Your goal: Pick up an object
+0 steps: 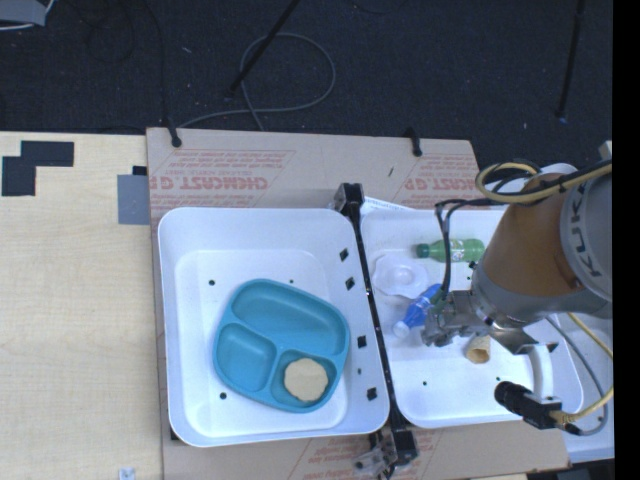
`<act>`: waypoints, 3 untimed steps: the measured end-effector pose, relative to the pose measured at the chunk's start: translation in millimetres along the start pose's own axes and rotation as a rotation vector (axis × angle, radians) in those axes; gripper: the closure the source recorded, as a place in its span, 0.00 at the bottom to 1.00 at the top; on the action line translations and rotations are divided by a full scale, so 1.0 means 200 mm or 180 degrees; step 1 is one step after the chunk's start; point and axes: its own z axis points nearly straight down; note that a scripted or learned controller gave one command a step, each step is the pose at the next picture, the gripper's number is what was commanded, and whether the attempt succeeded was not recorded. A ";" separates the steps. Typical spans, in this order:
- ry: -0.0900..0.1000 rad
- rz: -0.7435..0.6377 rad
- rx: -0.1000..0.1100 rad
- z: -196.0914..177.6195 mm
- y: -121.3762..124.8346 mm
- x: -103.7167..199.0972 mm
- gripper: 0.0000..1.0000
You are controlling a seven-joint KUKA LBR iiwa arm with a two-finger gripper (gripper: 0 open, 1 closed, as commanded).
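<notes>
Grey metal and an orange band mark the arm reaching in from the right, its two-finger gripper [437, 326] lowered into the right white bin [450, 408]. How far it is open I cannot tell. A small clear plastic bottle with a blue cap [417, 311] lies just left of it, touching or nearly so, with a green plastic bottle [452, 250] further back and a tan cork-like piece [479, 348] just right (partly shaded). A blue divided plastic tray [270, 333] in the left white bin [190, 268] holds a round pale biscuit [306, 379].
</notes>
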 end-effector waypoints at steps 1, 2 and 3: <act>-0.0001 0.0004 -0.0004 -0.27 -0.04 0.02 1.00; -0.0002 0.0003 -0.0001 -0.40 -0.04 0.01 1.00; 0.0002 -0.0008 0.0005 -0.45 0.08 0.24 1.00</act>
